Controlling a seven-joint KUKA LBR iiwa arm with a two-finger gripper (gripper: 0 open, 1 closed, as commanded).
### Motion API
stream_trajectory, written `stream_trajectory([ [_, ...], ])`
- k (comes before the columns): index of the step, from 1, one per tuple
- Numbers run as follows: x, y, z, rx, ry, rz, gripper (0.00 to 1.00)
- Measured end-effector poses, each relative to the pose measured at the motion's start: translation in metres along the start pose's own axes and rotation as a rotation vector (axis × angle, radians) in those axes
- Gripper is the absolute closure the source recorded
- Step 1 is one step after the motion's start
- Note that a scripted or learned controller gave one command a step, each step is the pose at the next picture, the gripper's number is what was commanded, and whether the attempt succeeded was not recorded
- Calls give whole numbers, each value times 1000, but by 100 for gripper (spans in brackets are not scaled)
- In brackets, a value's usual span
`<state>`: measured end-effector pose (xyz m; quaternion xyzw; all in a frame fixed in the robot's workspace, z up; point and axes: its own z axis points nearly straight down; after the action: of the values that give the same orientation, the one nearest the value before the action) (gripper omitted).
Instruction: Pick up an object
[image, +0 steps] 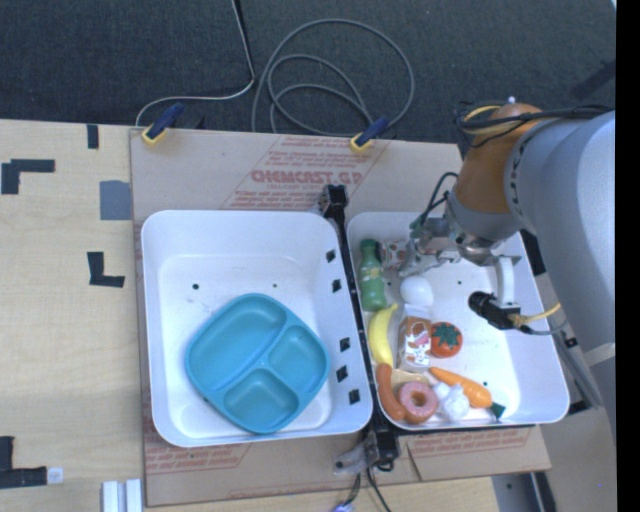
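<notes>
Reaching in from the right, the arm (545, 200) covers the upper right corner of the right bin (535, 385), and its grey bulk and orange band hide the bench behind it. The gripper (425, 250) sits low over the upper middle of that bin, among dark wrist hardware and cables; whether it is open or closed cannot be told from this slanted view, and nothing can be confirmed as held.

Contents of the right bin, noted in order from the top:
- green bottle (372, 272) lies along the left wall, long axis running top to bottom of the view, cap end towards the top.
- white egg-shaped object (416, 292) sits just below the gripper, close to the bottle; contact with the gripper cannot be judged.
- yellow banana (381, 335) lies below the bottle, long axis also near vertical, curved, against the left wall.
- clear packet (415, 343) with red print rests just beside the banana; its detail is too small to read.
- tomato (446, 339) touches the packet's right side.
- carrot (462, 385) points down and to the right, long axis diagonal, with a green tip at the lower end.
- pink doughnut (416, 401) lies near the lower wall, partly overlapping an orange item beneath it that cannot be identified.

The left bin (165, 260) holds a blue divided tray (257, 362), set diagonally, fully visible. A cable (335, 70) loops on the dark floor above the bench.
</notes>
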<state>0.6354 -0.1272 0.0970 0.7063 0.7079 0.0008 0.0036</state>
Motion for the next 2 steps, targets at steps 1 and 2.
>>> stream_trajectory([
  [1, 71, -70, -94, 1, 7, -5, 100],
  [2, 66, -70, -88, 8, 4, 1, 0],
])
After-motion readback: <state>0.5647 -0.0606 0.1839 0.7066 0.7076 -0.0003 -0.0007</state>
